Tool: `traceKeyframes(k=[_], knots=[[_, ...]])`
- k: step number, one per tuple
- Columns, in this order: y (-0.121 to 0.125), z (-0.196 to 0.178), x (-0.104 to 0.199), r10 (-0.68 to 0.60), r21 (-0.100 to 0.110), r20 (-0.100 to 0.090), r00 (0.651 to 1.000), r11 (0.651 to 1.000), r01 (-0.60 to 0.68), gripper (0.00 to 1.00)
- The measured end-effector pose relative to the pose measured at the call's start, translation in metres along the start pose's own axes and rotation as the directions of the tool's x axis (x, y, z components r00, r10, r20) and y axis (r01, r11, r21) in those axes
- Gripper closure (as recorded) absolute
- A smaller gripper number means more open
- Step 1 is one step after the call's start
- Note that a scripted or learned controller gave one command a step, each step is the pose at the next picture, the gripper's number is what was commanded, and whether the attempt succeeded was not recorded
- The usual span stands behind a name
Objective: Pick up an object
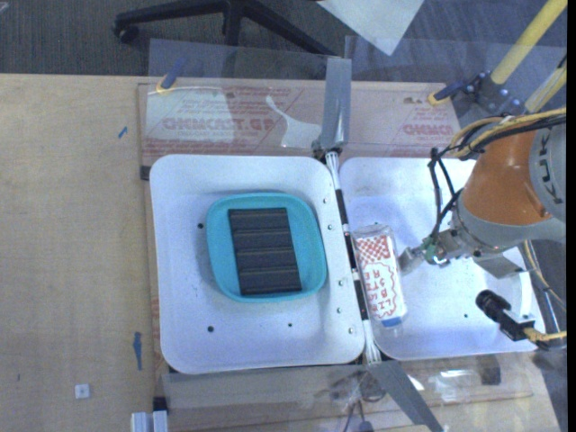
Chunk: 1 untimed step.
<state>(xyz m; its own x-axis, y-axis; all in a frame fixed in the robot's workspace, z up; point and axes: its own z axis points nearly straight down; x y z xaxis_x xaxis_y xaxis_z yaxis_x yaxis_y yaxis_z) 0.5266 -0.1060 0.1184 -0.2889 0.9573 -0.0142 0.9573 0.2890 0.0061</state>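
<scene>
The clear bottle (379, 273) with a red-checked label lies in the right bin (450, 331) against its left wall, just beside the gripper (416, 257); whether that grips anything cannot be told.

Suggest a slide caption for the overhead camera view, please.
Gripper beside a bottle in the right bin; teal tray in the left bin.
</scene>
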Motion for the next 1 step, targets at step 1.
traceKeyframes(k=[1], knots=[[-0.0117,-0.0667,0.0549,0.088,0.006,-0.012,0.996,0.996,-0.088,0.0]])
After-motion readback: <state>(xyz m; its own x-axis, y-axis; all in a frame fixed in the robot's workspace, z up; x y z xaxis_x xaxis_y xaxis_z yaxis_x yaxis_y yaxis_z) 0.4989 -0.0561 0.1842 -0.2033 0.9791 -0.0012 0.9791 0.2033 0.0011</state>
